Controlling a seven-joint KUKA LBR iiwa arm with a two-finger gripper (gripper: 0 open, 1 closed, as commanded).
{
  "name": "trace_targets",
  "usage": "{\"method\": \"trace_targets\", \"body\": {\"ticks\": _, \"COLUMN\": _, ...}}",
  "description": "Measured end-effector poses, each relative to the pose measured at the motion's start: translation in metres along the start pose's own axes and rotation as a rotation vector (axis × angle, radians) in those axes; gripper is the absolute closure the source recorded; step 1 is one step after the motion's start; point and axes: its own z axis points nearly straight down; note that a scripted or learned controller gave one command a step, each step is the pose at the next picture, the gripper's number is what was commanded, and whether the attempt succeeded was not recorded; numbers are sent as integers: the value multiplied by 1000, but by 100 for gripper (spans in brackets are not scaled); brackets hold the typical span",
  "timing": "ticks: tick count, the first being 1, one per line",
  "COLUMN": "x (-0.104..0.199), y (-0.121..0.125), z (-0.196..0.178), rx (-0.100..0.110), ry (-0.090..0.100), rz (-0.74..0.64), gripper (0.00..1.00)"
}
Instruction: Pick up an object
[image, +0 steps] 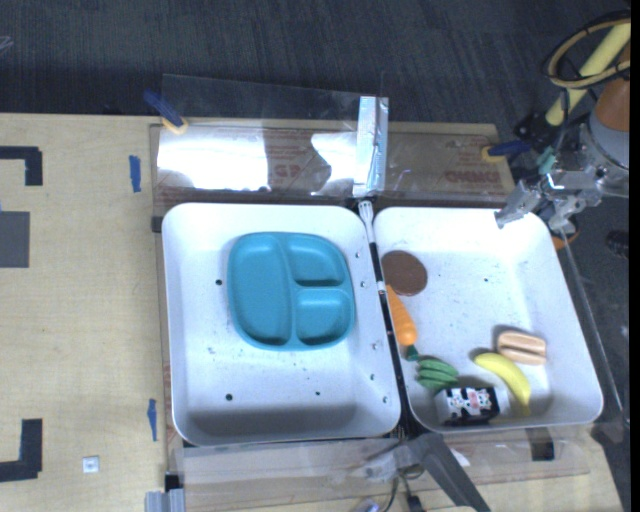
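The banana (503, 377) lies at the near right of the right bin (470, 280), touching the hot dog (521, 346) and just beside a black-and-white can (468, 403). The brown disc (404, 271), well apart from its neighbours, is judged the easier pick. The end effector (545, 200) hovers over the far right corner; whether it is apart cannot be told.
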Motion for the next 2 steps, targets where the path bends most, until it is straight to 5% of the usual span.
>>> {"method": "trace_targets", "body": {"ticks": 1, "x": 20, "y": -42, "z": 108, "rx": 7, "ry": 0, "rz": 206, "gripper": 0}}
{"method": "trace_targets", "body": {"ticks": 2, "x": -16, "y": -118, "z": 151, "rx": -3, "ry": 6, "rz": 158, "gripper": 0}}
